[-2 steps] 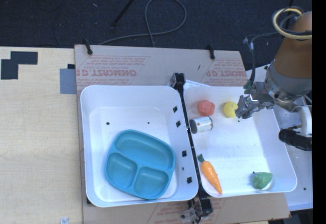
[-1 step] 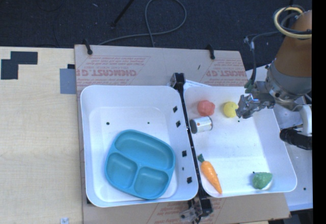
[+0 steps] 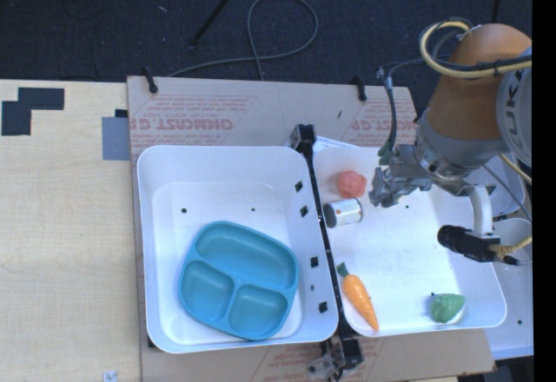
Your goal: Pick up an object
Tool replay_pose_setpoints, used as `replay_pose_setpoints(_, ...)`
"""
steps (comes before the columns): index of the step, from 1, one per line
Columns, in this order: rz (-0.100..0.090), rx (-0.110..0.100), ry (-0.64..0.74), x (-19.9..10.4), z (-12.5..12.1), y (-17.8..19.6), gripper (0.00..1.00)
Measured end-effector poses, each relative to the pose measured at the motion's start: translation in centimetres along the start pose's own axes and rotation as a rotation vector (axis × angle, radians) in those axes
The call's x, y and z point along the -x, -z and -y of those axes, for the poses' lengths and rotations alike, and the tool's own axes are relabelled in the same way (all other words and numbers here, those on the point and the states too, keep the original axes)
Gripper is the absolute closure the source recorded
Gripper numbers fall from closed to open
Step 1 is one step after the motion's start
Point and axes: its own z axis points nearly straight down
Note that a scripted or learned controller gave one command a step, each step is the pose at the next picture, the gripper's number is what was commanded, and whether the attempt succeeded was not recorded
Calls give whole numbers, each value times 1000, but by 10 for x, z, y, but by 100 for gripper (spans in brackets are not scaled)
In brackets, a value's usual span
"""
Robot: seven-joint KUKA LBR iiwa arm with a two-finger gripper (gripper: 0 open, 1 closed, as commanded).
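In the right bin [image 3: 408, 263] lie a pink round object [image 3: 352, 183], a small silver can on its side [image 3: 345, 213], an orange carrot [image 3: 360, 300] and a green lump [image 3: 446, 307]. My gripper [image 3: 385, 192] hangs over the bin's upper part, just right of the pink object and above-right of the can. Nothing shows between its fingers.
The left bin [image 3: 165, 198] holds a blue divided plate [image 3: 237, 279]. A black divider [image 3: 317, 233] runs between the bins. Cardboard lies under both bins, with dark floor and cables behind. A black fitting of the arm [image 3: 469, 243] juts over the right bin's right side.
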Motion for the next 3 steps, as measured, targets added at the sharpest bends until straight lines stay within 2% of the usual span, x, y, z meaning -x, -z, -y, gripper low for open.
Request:
replay_pose_setpoints(1, 0, 1, 1, -57, -12, -7, 100)
replay_pose_setpoints(2, 1, -2, 0, -103, -14, -20, 100)
replay_pose_setpoints(3, 1, 0, 1, -164, -12, -27, 100)
